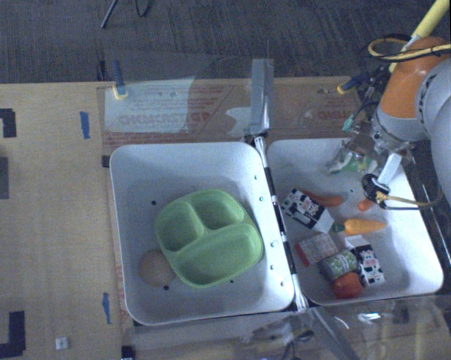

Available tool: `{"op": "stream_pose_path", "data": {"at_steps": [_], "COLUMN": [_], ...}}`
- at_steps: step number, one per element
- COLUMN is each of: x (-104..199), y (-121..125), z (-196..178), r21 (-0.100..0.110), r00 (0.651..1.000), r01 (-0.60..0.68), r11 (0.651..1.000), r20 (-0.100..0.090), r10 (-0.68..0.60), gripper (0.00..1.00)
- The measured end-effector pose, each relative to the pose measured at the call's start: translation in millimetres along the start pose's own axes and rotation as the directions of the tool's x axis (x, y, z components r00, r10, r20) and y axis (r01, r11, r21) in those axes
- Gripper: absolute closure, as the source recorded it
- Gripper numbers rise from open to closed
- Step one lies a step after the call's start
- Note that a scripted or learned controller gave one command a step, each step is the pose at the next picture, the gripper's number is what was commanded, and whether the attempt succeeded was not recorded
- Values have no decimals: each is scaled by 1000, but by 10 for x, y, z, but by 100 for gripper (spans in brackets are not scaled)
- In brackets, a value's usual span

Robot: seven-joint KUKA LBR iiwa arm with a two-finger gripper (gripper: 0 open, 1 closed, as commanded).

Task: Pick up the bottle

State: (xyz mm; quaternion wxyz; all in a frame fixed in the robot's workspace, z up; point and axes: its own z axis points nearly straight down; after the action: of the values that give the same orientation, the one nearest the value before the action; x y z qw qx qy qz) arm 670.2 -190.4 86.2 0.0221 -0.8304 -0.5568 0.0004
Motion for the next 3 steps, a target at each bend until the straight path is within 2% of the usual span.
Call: {"op": "stream_pose_path", "data": {"at_steps": [1, 2, 3], "x": [-131, -552, -335], "y": [43, -738, -765], "z": [-125, -56, -23], "r21": [-22, -47, -39], "r00": [1000, 989, 986], "r01": [-11, 144, 167], "r11": [1000, 988, 985], "r20": [18, 26, 1], "r10": [11, -143, -167], "gripper": [100, 100, 0]}}
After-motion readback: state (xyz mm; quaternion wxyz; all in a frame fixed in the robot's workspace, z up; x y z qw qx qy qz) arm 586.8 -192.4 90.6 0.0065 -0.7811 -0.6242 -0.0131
